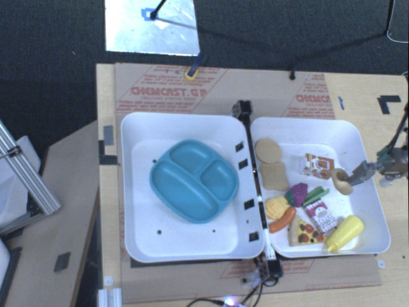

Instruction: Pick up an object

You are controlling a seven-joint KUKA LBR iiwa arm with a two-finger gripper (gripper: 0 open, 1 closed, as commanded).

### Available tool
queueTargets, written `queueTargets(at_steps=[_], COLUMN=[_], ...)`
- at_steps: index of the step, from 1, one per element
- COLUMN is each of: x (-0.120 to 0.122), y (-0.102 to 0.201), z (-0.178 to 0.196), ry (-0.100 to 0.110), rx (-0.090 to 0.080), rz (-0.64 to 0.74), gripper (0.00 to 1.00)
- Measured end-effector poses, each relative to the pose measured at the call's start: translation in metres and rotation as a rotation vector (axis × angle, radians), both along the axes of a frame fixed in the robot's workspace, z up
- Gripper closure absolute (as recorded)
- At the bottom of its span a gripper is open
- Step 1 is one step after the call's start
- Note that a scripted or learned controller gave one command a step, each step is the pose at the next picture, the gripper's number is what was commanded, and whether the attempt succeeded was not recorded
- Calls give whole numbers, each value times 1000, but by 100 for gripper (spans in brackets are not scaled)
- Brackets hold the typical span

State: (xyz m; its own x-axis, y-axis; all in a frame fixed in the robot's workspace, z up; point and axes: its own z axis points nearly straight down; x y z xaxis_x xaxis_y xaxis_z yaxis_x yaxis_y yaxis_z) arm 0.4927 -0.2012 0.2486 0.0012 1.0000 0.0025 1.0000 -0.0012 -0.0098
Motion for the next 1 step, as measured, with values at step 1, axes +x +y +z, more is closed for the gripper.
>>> queueTargets(at_steps=[1], x=[3], y=[1], z=[6], ry=[-11], rx=[-3], rz=[4], gripper=[0])
